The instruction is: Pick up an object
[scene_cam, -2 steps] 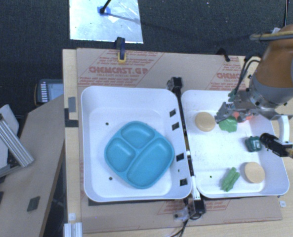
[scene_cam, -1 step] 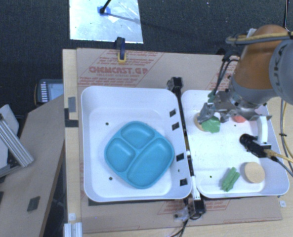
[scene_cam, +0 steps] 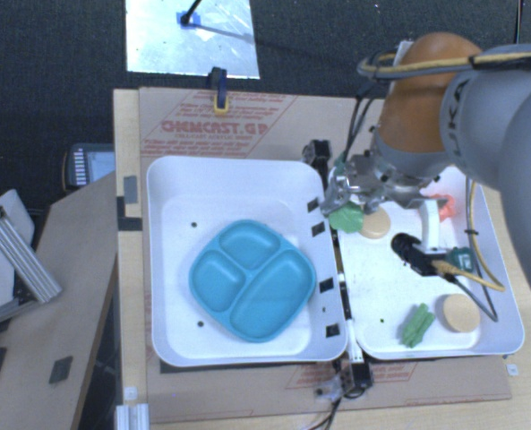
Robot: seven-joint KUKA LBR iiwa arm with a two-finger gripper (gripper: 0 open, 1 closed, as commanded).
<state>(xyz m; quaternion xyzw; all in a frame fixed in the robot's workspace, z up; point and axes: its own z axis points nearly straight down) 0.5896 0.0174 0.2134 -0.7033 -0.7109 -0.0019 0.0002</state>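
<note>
My gripper [scene_cam: 344, 195] hangs over the far left corner of the right bin [scene_cam: 377, 298], close to the wall between the two bins. Directly under it lies a small green object [scene_cam: 345, 219], partly covered by the gripper. A cream round piece [scene_cam: 375, 225] sits just to the right of that green object. Whether the green object is gripped cannot be told from this view. Nearer the front of the same bin lie a ridged green toy [scene_cam: 417, 324] and a tan disc [scene_cam: 458, 313].
A blue divided plate [scene_cam: 252, 279] lies in the left bin [scene_cam: 171, 240]. A pink-orange item [scene_cam: 444, 206] and a white piece [scene_cam: 429, 227] sit at the back right of the right bin, partly under the arm. The dividing wall stands close to the gripper's left.
</note>
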